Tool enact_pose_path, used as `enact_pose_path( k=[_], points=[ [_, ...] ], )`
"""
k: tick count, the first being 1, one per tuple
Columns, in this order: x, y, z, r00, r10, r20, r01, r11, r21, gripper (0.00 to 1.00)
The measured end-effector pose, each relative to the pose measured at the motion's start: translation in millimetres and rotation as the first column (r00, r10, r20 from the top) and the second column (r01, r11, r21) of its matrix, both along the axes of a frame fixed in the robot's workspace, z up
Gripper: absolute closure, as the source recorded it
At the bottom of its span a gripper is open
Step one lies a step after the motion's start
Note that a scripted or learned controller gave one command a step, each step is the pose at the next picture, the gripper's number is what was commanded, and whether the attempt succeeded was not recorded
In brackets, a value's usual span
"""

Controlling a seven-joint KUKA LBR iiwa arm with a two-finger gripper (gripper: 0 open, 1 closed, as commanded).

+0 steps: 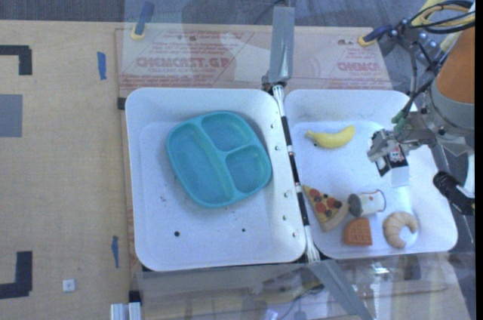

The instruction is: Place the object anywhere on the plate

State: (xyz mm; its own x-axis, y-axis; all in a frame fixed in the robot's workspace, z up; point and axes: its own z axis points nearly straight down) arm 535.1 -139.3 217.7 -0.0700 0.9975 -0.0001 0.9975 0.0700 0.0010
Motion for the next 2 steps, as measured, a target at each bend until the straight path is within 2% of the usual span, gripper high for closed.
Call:
enact_pose_path(
  k=[1,2],
  points=[
    [58,65,0,0.996,0.094,0.001,-0.094,0.996,-0.001,1.00],
    [118,160,-28,0.925,0.380,0.002,-0.380,0.925,-0.002,1.00]
  ],
)
